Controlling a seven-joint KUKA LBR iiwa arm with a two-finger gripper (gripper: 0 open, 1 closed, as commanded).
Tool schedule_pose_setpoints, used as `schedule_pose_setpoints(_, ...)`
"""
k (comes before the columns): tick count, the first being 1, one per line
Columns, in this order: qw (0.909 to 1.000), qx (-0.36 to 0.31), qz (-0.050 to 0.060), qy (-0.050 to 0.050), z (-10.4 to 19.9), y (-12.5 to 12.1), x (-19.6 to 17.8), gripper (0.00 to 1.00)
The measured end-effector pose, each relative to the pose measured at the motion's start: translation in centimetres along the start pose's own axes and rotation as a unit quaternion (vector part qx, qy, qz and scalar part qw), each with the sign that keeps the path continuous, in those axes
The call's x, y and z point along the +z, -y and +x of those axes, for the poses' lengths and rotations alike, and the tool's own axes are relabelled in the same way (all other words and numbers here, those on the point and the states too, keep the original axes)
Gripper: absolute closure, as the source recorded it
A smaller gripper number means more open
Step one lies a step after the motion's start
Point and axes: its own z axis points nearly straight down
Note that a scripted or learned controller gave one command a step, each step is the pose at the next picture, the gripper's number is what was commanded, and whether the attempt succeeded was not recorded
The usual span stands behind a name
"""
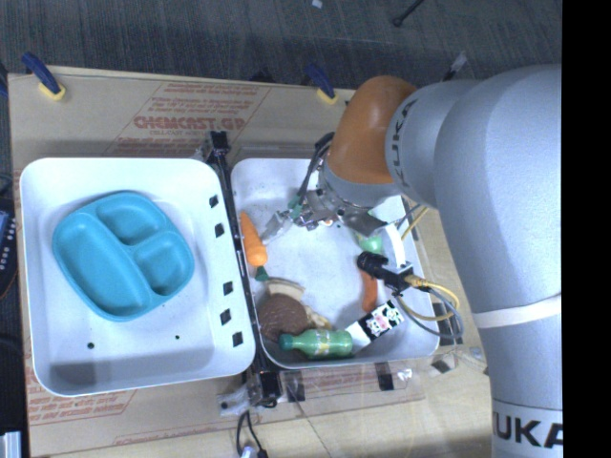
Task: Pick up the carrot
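The carrot (253, 241) is orange and lies along the left wall of the right bin (336, 266), its narrow end toward the back. My gripper (292, 216) hangs over the back half of that bin, a short way right of and behind the carrot's narrow end. It is open with nothing between its fingers, and the left finger (275, 223) points toward the carrot without touching it. The grey arm with its orange band (372, 132) covers the bin's back right corner.
A bread slice (284, 287), a brown round piece (282, 315), a green bottle (320, 343), a black-and-white carton (382, 321), a second orange piece (368, 292) and a small green item (370, 243) share the right bin. The left bin (57, 370) holds a blue divided plate (122, 253).
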Motion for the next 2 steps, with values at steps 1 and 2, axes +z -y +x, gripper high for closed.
schedule_pose_setpoints(1,0.9958,0.091,0.001,-0.001,0.2,1.2,0.5,0.0)
schedule_pose_setpoints(2,0.9614,0.275,0.005,-0.005,0.7,2.4,0.8,0.0)
